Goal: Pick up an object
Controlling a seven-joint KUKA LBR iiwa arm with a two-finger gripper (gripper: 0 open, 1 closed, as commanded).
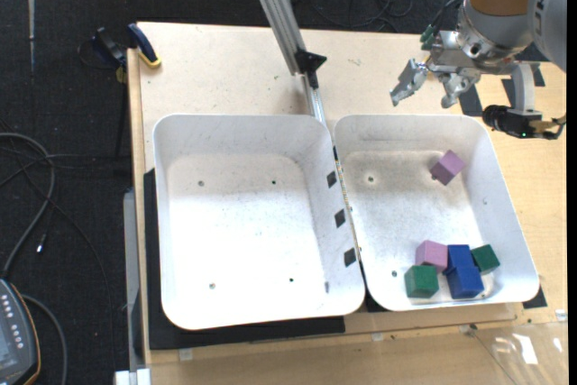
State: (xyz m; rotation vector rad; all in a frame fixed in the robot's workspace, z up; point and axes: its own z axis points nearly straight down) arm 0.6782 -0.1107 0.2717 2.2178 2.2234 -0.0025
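My gripper (pixel 430 90) hangs above the far rim of the right bin (pixel 505 212), its two fingers spread open with nothing between them. Below it and slightly right, a purple block (pixel 446 166) lies alone in the bin's far part. At the near right corner sits a cluster: a pink block (pixel 433 253), a blue block (pixel 463 270), a green block (pixel 421 281) and a dark green block (pixel 485 259), touching or nearly touching each other.
The left bin (pixel 180 194) lies beside the right one, with a black-marked divider rim between them. A slanted metal rail (pixel 275 0) runs from the top down to the bins' junction. A blue and yellow tool (pixel 142 45) lies at the bench's far left corner.
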